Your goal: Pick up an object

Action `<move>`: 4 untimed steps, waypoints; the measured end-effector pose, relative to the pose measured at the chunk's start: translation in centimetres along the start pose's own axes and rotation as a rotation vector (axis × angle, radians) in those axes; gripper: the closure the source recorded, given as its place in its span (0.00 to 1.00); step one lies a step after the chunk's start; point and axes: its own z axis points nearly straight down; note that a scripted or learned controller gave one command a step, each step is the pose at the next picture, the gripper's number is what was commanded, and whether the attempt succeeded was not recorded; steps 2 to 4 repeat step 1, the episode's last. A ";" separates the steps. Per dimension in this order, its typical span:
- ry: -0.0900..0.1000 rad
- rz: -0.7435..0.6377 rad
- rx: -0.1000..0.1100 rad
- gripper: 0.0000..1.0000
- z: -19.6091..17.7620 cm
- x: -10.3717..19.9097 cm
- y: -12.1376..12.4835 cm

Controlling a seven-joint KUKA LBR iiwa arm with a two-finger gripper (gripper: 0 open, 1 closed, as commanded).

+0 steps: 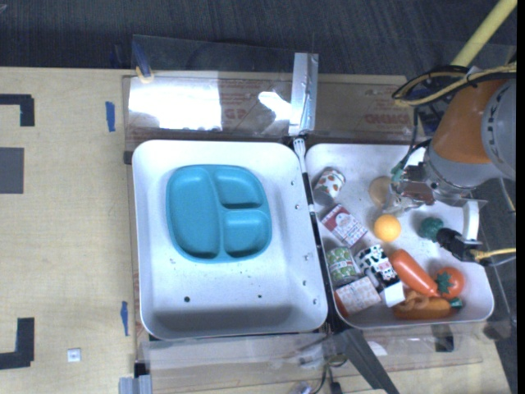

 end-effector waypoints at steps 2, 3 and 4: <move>0.000 0.000 0.001 0.00 0.1 0.0 0.0; 0.000 0.000 0.001 0.00 0.1 0.0 0.0; 0.000 0.000 0.001 0.00 0.1 0.0 0.0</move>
